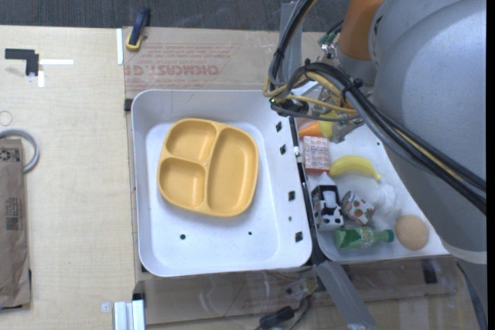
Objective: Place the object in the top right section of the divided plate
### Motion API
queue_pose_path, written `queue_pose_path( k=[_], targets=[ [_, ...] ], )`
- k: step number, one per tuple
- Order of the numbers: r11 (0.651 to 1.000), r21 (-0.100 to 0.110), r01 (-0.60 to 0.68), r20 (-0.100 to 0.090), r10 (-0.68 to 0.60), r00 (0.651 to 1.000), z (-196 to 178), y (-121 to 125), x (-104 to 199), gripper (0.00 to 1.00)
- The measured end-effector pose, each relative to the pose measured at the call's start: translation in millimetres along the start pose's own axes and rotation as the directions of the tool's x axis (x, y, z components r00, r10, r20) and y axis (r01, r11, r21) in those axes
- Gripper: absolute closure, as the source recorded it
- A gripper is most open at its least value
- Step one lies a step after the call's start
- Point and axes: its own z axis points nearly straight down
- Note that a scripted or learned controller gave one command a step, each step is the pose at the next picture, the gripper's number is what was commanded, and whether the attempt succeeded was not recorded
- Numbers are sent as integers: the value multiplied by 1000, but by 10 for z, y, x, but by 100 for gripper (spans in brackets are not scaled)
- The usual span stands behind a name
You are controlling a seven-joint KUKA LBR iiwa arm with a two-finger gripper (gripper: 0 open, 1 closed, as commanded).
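Divided plate [208, 166] yellow, in left white bin [147, 189]; wooden bench [62, 166] beneath.

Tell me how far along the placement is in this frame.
Nothing looks placed yet: the yellow divided plate in the left bin has bare sections. The arm reaches over the right bin, where the banana, egg, green bottle and red-white packet lie. I can't tell whether anything is grasped. Picking, carrying and placing remain.
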Motion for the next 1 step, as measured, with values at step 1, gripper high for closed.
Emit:
queue_pose_path(
  k=[1],
  targets=[
    [989, 0, 145, 0, -145, 989, 1, -178, -278, 100]
  ],
)
